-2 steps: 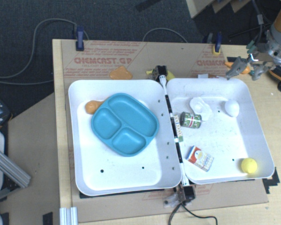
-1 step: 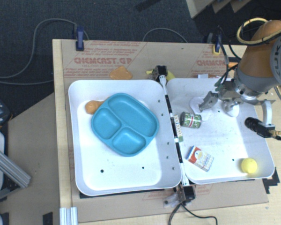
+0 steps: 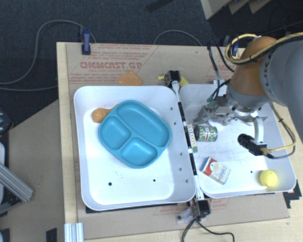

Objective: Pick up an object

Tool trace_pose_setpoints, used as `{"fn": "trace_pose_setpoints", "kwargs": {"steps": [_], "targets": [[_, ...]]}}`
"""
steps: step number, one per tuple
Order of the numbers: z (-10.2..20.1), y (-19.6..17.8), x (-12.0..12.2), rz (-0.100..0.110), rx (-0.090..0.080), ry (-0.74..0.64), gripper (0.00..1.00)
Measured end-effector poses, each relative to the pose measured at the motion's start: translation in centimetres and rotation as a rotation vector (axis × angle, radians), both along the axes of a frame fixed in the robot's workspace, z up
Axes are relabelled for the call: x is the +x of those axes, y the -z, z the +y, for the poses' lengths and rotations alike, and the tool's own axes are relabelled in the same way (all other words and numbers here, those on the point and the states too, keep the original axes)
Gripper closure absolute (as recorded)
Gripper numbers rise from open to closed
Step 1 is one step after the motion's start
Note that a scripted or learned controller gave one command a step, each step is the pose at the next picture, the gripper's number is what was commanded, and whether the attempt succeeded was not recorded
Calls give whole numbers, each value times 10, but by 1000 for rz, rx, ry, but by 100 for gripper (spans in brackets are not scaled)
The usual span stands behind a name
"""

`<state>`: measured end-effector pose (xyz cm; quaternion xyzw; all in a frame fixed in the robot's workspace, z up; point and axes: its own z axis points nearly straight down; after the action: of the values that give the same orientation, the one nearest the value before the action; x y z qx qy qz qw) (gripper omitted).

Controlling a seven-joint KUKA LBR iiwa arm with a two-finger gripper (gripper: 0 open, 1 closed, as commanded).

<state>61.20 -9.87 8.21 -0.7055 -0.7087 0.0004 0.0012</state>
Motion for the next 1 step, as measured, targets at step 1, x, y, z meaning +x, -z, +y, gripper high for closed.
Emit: {"fn": "trace_pose_setpoints", "kwargs": {"steps": [1], "targets": [[4, -3, 4, -3, -1, 3, 0]]}}
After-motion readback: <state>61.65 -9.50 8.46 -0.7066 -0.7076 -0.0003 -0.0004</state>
